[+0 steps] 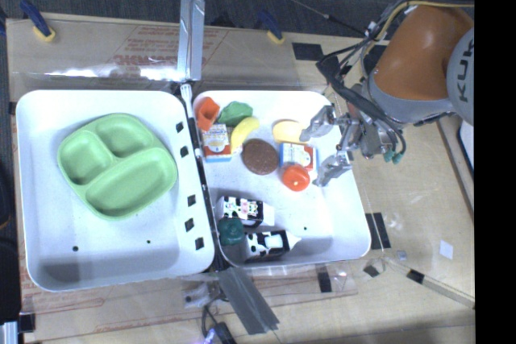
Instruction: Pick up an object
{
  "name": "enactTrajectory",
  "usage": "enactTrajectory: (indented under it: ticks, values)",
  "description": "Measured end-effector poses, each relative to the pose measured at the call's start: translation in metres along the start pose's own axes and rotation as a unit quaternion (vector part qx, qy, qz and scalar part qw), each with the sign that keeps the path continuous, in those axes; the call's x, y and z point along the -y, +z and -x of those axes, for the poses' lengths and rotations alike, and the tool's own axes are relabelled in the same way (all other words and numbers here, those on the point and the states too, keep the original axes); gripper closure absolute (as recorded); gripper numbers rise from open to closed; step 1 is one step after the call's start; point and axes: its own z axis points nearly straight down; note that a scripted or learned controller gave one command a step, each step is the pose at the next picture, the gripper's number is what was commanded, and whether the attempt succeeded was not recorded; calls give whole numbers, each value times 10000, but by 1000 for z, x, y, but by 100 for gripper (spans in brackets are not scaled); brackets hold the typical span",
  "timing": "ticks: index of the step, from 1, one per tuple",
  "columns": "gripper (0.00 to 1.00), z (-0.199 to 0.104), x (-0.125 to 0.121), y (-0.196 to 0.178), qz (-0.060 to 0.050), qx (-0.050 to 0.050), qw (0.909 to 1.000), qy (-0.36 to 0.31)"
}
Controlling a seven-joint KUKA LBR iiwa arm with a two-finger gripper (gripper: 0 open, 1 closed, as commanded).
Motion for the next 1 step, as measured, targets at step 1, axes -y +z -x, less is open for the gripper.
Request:
enactTrajectory:
  ticks: [1]
  values:
    - [0, 35, -16, 124, -15, 59, 9942, -1074]
